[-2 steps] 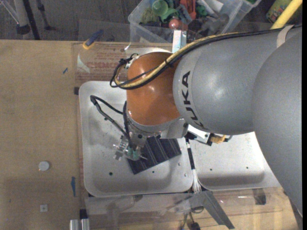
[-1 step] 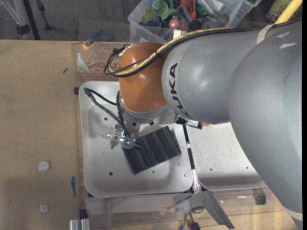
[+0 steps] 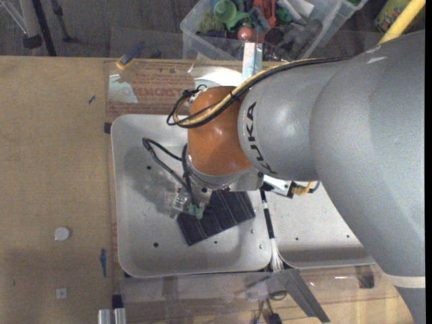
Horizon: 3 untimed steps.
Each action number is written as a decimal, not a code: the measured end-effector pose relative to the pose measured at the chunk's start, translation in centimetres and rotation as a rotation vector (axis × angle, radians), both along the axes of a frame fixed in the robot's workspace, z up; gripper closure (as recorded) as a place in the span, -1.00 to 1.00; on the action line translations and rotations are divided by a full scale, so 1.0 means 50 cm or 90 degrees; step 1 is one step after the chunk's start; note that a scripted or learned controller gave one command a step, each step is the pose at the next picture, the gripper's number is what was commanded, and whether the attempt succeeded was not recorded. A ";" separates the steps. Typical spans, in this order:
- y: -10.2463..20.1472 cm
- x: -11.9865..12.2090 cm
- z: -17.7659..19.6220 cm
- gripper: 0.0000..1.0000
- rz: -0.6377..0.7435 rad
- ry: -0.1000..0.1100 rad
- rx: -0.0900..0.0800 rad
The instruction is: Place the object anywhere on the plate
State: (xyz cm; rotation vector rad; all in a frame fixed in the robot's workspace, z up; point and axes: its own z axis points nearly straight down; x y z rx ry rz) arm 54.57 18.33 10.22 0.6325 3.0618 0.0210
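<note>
The arm (image 3: 324, 133) comes in from the right and covers most of the upper right of the view, grey body with the orange band (image 3: 214, 135) sitting over the middle of the left bin (image 3: 135, 248). Below the band the wrist drops toward the bin floor.

The tool (image 3: 181, 201) sits low in the left bin, a bit left of center. It looks blurred and partly see-through against the white floor, so open or clenched cannot be told. Nothing can be made out between its tips.

A dark ribbed rectangular plate (image 3: 217, 216) lies flat on the left bin floor, tilted on a diagonal, lower center-right of the bin. Its upper left part is hidden under the wrist. The tool is just beside the plate's left edge, at its upper left corner; touching or not cannot be told.

A small green bit (image 3: 198, 212) shows at the tool's lower end, right by the plate's left edge. Too small to say what it is. The task's object cannot be identified with any confidence; this green bit is the only candidate near the tool.

Black cable (image 3: 156, 152) loops from the wrist over the bin's upper left area.

Right bin (image 3: 317, 238) adjoins the left one, mostly covered by the arm.

Clear tub of colorful toys (image 3: 270, 12) stands beyond the bins at top. Tan table (image 3: 47, 154) extends to the left.
</note>
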 end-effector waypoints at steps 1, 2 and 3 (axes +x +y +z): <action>0.085 0.051 0.226 1.00 0.308 0.006 -0.007; 0.085 0.085 0.285 1.00 0.500 0.002 -0.009; 0.084 -0.053 0.271 1.00 0.555 0.006 -0.010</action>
